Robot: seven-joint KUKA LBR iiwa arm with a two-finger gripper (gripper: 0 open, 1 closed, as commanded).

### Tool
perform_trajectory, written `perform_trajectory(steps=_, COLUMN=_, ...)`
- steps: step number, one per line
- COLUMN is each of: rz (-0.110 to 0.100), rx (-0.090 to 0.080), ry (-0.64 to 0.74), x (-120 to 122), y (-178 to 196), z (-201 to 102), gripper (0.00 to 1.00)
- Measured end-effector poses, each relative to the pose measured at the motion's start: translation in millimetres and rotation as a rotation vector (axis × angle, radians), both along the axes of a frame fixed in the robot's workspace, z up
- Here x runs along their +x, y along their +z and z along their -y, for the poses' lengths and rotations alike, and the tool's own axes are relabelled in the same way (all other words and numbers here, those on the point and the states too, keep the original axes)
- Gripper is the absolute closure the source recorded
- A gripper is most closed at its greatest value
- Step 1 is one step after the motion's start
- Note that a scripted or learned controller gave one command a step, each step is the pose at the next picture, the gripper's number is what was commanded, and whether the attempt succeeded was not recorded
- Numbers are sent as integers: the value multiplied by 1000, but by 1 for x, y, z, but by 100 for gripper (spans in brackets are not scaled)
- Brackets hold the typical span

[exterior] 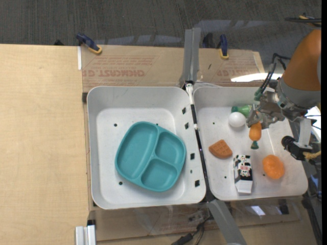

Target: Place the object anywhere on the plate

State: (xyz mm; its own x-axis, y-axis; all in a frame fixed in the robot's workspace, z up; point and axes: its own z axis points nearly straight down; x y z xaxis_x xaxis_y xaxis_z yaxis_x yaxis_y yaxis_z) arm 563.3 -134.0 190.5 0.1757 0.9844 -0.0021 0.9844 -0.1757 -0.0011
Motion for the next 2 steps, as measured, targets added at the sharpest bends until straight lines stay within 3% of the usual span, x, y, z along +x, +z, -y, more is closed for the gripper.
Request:
perform_trajectory(steps=1, rz=-1, rx=1, ry=130, x=-7, y=1, z=-46, gripper=100)
perform_trajectory(steps=2, rz=0, rx=1, ry=379, x=-2, y=1, z=-145, gripper=100)
